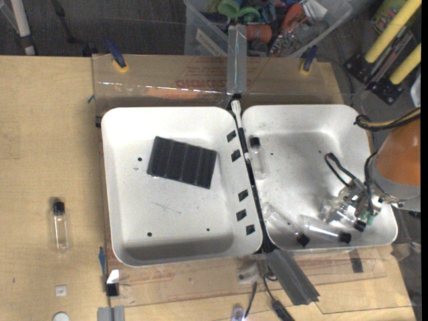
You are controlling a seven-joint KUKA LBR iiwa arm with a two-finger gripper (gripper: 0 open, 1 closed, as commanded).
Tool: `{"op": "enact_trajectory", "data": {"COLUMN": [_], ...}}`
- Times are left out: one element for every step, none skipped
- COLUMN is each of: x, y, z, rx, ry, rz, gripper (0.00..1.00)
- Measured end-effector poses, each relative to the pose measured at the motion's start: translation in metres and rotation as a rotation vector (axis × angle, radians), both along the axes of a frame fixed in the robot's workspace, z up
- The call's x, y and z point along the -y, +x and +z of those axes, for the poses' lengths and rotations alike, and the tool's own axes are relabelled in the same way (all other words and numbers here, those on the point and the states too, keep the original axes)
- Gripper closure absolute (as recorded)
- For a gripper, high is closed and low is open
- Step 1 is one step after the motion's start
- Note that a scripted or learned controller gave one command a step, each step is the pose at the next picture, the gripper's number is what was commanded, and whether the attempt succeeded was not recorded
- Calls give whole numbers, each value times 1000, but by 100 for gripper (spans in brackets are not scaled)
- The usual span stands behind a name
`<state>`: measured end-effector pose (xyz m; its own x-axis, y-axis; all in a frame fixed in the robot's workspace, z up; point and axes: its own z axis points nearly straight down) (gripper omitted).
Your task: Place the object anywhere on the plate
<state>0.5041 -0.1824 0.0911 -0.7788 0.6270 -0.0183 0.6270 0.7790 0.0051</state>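
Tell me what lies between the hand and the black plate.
In the camera view, the hand sits low in the right bin. Between it and the black plate in the left bin run white bin floor and the divider with black clips.

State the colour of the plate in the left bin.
Black, with faint ribs running across it; the plate shows plainly in the camera view.

Left bin (120,179): floor mostly open; one dark ribbed plate (182,162) lies flat toward the far edge, bare floor all around it, widest along the near edge
Right bin (294,122): far half open; near right corner crowded by the gripper (349,212), its black cable (338,168) and a clear vial with a black cap (324,231) lying alongside
Divider (242,179) between bins: black clips along it
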Motion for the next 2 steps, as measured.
{"op": "enact_trajectory", "data": {"x": [0,17], "y": [1,-18], "z": [10,0], "rx": [4,3], "ry": [0,0], "rz": [-2,287], "gripper": [100,100]}}
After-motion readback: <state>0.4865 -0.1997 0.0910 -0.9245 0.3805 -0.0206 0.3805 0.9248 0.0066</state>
